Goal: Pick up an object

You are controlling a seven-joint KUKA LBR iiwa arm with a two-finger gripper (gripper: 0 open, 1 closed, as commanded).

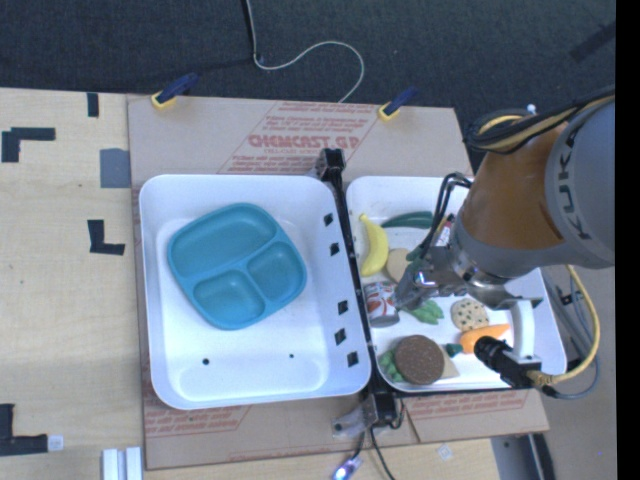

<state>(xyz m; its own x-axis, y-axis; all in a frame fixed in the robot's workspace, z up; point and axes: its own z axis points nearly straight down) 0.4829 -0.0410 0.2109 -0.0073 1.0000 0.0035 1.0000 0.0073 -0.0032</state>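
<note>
Reaching from right, pincer low over right bin.

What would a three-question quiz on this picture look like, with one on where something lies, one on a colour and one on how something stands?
1. Where does the banana lie?
A. In the right bin, near the divider
B. On the blue tray
C. On the cardboard outside the bins

2. What colour is the three-compartment tray in the left bin?
A. Red
B. Blue
C. Black

3. How does the arm stand?
A. Parked over the left bin
B. Off the bench entirely
C. Reaching low over the right bin, above the food items

Answers:
1. A: the yellow banana lies at the right bin's left side, beside the divider.
2. B: the tray is light blue against the white bin.
3. C: the arm's wrist hangs over the right bin, by the brown round patty and the cookie.
</note>
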